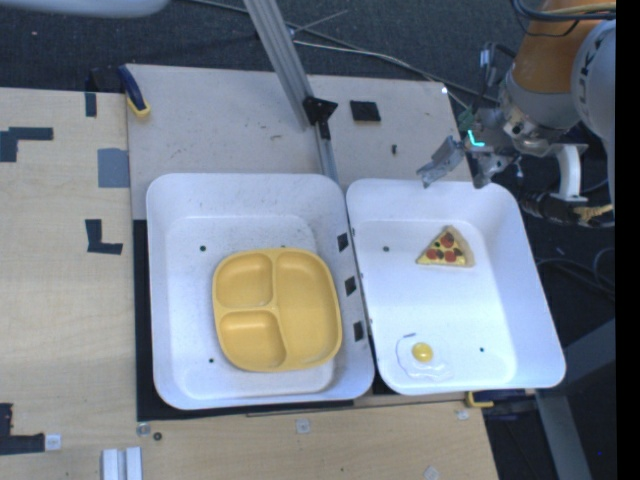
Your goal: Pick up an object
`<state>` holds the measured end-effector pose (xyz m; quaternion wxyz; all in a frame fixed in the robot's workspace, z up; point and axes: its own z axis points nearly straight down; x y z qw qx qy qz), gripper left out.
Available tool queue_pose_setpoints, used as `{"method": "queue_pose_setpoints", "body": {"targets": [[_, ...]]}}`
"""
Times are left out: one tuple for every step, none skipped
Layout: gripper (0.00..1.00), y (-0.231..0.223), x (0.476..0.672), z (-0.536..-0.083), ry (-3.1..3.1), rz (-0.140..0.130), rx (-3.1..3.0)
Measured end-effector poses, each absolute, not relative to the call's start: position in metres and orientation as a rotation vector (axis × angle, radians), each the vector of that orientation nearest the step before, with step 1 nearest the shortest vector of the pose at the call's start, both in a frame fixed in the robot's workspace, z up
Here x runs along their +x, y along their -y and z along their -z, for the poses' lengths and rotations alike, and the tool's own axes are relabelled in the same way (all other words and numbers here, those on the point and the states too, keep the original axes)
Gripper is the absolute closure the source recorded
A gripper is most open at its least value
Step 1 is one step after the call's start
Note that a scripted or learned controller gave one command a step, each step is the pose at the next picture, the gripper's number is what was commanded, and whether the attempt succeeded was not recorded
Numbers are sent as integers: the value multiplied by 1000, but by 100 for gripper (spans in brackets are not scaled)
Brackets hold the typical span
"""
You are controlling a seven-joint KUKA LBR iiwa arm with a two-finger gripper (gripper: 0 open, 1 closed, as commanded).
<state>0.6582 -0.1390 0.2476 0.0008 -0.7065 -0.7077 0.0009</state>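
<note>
The arm (560, 38) is cut off at the frame's right edge; its end effector (458, 165) hangs empty, fingers apart, above the right bin's (520, 298) far rim.

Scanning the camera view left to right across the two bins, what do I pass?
Left white bin → yellow three-compartment plastic tray → right white bin → toy fried egg, with the toy pizza slice just right of it and farther back → gripper above the far rim.
</note>
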Motion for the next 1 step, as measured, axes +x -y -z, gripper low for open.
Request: {"method": "queue_pose_setpoints", "body": {"targets": [[0,139,658,-248,2223,-2,-2219]]}}
